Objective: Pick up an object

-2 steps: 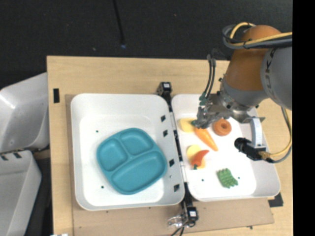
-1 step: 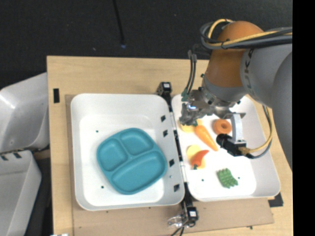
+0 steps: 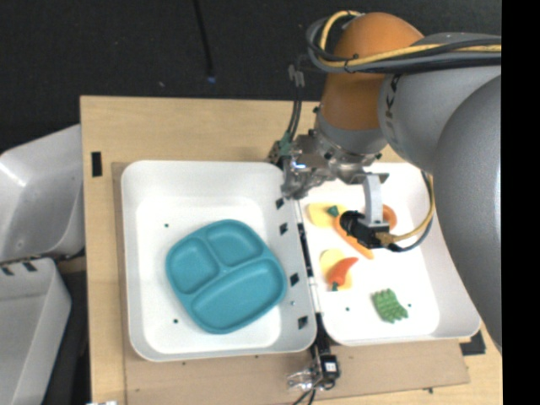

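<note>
My gripper (image 3: 327, 182) hangs over the far left part of the right bin (image 3: 439, 315), under the orange wrist band. Just in front of it lies a yellow piece (image 3: 318, 215) with a small green bit (image 3: 332, 212) beside it. An orange piece (image 3: 361, 243) lies a little further right, and another orange bit (image 3: 389, 216) peeks out next to it. Nearer the front lies an orange pepper-like piece (image 3: 341, 268) with a green tip. A green ridged piece (image 3: 389, 305) sits toward the front of the bin. I see nothing between the gripper's tips.
The left bin (image 3: 143, 226) holds a blue divided plate (image 3: 224, 274). The two bins meet at a ridge (image 3: 304, 268) close to the gripper. The arm's grey body covers the right bin's far right side.
</note>
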`<state>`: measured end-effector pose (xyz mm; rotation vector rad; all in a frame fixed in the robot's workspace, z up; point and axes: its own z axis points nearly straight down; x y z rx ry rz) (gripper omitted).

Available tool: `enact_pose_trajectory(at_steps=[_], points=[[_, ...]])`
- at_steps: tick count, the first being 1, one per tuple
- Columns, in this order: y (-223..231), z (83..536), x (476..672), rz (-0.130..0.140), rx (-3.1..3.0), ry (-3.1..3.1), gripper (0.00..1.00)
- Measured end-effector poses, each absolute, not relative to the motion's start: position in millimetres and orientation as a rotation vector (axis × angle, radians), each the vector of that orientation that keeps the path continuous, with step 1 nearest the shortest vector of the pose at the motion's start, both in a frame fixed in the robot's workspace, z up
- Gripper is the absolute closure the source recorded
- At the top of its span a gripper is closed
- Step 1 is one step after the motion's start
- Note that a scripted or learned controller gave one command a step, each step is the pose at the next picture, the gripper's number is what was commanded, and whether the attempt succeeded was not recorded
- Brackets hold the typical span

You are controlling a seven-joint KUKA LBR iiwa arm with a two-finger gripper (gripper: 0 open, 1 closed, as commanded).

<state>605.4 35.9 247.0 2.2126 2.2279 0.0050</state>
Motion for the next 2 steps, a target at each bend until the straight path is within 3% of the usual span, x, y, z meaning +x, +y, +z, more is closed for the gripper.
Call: enact_pose_trajectory(at_steps=[1, 2], points=[[82.1, 235.8, 622.4, 0.002, 2.214, 2.228, 1.00], [79.2, 236.3, 621.9, -0.001, 2.218, 2.224, 0.00]])
